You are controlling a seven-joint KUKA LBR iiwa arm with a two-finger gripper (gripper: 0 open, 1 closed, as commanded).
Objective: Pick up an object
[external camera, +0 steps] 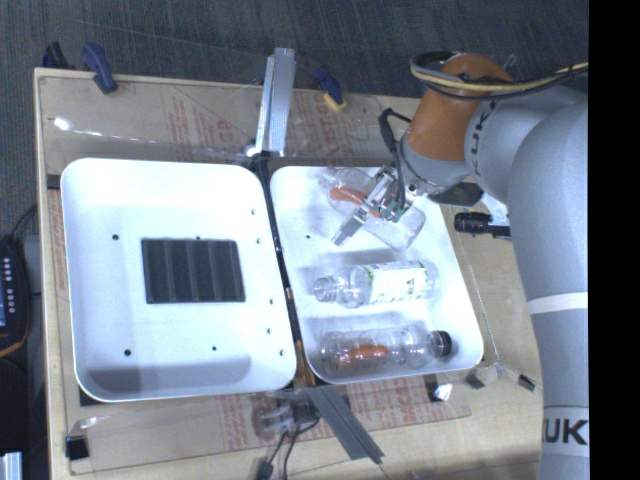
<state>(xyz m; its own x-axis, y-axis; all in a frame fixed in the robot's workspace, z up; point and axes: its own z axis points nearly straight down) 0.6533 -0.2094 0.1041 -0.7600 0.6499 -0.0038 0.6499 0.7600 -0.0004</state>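
Lying in the top part of the right bin [300,268] is a clear plastic bottle [372,211] with something orange-red inside it. It is tipped at a slant, with one end near the far wall of the bin. The gripper [388,203] is seen right at this bottle, low over it, with the orange band of the arm [445,128] just behind. How the gripper is set cannot be told, because the parts are small and mixed up with the shiny plastic. It also cannot be told if the bottle is being held or is just being touched.

Two more bottles are found in the same bin. A clear bottle with a white and green label [375,284] lies on its side in the middle. A clear bottle with a dark cap [385,348] lies on its side near the front wall, and something orange is seen inside it too. These two are well apart from the gripper.

The left bin [90,268] is beside it, and a dark ribbed pad [193,270] is seen on its floor.

The grabbing step seems to be in hand. For the next move, a firm hold on the top bottle is called for, and then a slow lift straight up, so the smooth bottle is not let slip.
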